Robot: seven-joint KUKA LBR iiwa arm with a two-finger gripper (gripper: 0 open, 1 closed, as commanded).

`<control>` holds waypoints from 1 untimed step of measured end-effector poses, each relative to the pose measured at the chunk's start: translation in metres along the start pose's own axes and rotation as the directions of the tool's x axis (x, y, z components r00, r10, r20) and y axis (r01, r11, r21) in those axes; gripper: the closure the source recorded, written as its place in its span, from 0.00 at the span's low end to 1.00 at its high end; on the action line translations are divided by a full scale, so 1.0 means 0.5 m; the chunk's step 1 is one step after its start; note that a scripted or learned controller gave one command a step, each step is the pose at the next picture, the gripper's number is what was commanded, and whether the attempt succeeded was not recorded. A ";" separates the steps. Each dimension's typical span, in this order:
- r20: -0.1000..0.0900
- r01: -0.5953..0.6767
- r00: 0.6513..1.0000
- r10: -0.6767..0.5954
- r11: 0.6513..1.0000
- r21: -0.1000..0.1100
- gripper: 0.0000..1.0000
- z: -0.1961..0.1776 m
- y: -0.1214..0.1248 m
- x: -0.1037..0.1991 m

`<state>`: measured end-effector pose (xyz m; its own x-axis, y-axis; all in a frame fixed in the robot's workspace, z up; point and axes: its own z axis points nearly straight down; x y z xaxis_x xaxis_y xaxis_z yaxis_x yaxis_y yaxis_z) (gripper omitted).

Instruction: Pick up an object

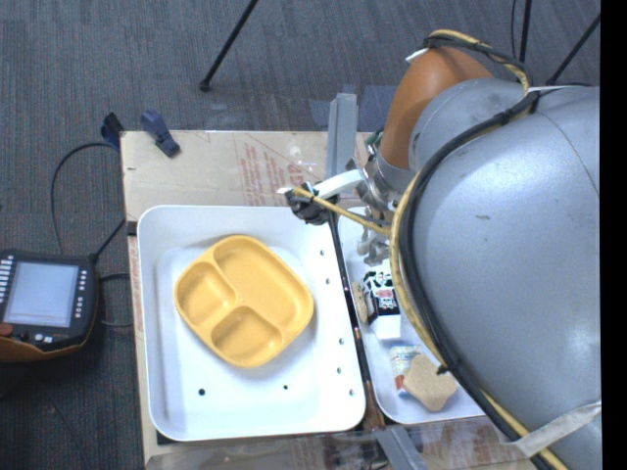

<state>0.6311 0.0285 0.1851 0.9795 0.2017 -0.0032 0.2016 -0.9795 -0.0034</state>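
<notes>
While I am watching, arm [509, 262] is hanging over right bin [392, 399] | gripper state: cannot tell | plate [244, 300] lying in left bin [167, 399] | pick looking undone

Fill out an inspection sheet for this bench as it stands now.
Surface: wooden bench bearing a left bin and a right bin.
Job's things: yellow divided plate in the left bin; tan sponge-like piece and small packets in the right bin.
Clutter: blue clamp at the bench's far edge.
Grippers: gripper over the bins' far edge, fingers unclear.
Cables: black cable to the pendant; cable on the arm.
Surroundings: teach pendant, tripod leg, carpet.
</notes>
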 end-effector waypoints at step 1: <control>-0.003 -0.006 1.000 0.006 1.000 -0.002 1.00 -0.050 -0.008 0.004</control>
<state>0.6323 0.0327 0.2103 0.9807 0.1956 0.0002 0.1956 -0.9807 -0.0015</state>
